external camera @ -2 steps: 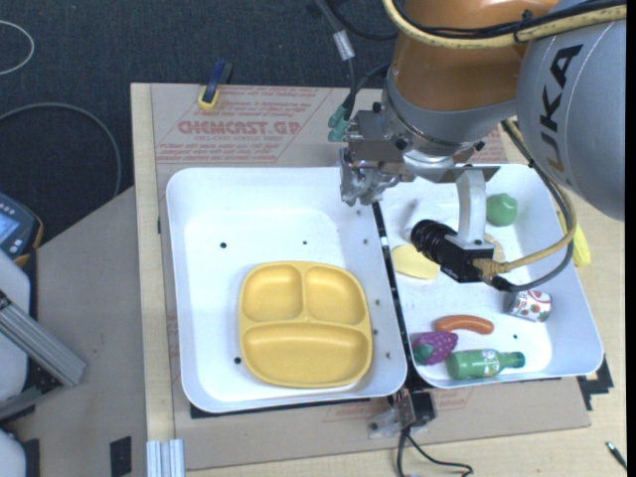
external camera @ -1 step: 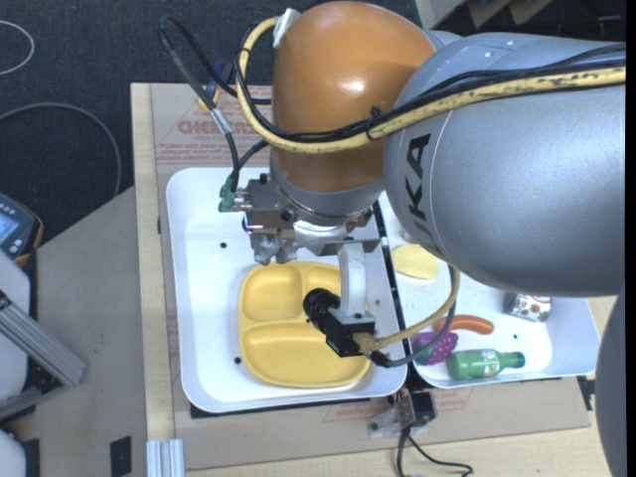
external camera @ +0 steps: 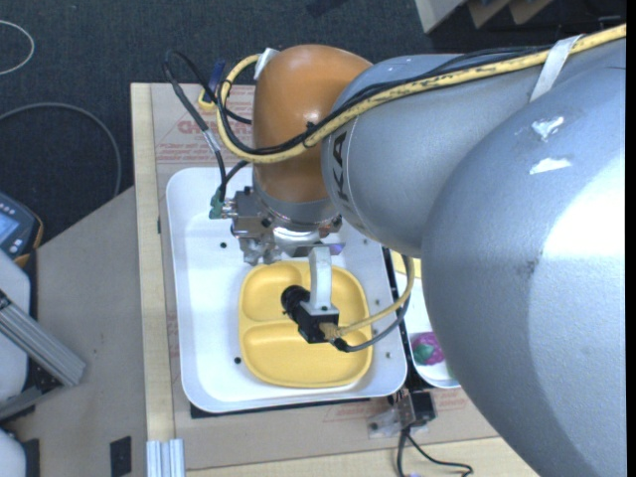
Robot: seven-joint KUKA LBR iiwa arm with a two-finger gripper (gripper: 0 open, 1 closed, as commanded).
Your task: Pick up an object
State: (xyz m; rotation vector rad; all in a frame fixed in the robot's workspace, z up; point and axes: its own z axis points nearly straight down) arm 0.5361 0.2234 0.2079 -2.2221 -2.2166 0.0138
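A yellow plate (external camera: 273, 351) with divided compartments lies in the front half of the left white bin (external camera: 199, 296). My gripper (external camera: 260, 238) hangs under the orange wrist band, just above the plate's far edge and over the bin's middle. The wrist and arm hide whatever is directly beneath it. A small purple bit (external camera: 338, 250) peeks out by the plate's far right corner.
The grey arm covers the right half of the view and most of the right bin (external camera: 425, 311). A small purple and green object (external camera: 427, 348) shows in that bin's visible strip. Bare white floor runs along the left bin's left side. Cables loop near the bin's far edge.
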